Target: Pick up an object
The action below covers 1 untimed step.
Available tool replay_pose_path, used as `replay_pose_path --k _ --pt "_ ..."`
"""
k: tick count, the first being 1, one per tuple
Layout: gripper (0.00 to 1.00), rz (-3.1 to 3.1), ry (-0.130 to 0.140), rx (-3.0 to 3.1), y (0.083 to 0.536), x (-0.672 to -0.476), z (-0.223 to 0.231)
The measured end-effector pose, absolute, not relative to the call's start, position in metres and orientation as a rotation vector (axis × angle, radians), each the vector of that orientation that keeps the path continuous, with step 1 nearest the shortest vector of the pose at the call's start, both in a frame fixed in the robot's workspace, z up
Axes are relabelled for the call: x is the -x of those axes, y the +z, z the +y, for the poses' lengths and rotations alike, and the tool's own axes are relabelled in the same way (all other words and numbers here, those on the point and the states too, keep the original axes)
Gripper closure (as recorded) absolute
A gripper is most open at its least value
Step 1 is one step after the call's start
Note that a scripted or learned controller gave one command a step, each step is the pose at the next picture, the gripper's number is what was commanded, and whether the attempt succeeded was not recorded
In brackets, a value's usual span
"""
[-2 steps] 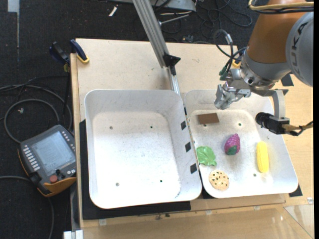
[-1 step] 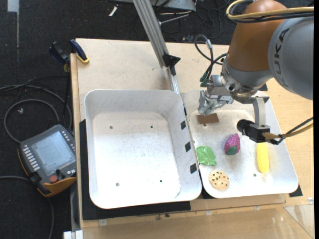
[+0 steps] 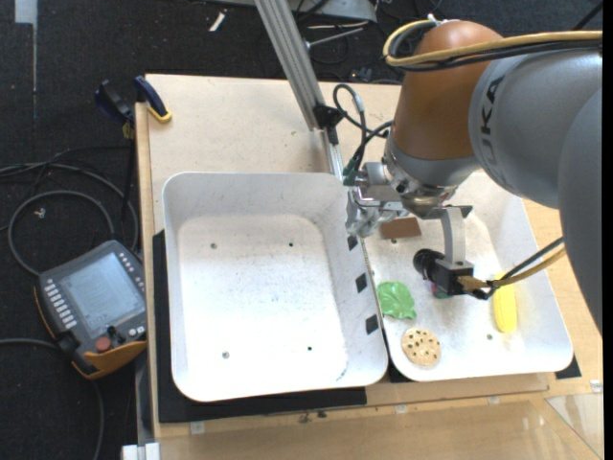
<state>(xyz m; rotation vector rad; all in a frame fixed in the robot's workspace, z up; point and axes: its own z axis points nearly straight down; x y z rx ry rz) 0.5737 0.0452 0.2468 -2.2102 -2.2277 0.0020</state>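
My gripper [image 3: 367, 217] hangs over the left edge of the right bin [image 3: 541, 343], close to the wall between the two bins. A small brown block [image 3: 400, 228] lies just right of it, partly hidden by the wrist. A crumpled green item [image 3: 396, 300] rests lower down in the same bin. Below that sits a round speckled cookie [image 3: 420, 347]. A yellow banana-like piece [image 3: 504, 310] lies toward the right side. I see nothing held in the gripper.
The left bin [image 3: 192, 199] sits beside the right one, and they share a raised rim at the middle. A slanted metal pole [image 3: 292, 56] rises behind the bins. A teach pendant [image 3: 91, 300] lies on the floor to the left.
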Motion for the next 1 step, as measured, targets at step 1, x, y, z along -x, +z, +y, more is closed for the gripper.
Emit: replay_pose_path --k 1 --pt "1.00 -2.227 0.003 2.210 0.2308 -0.5572 0.0917"
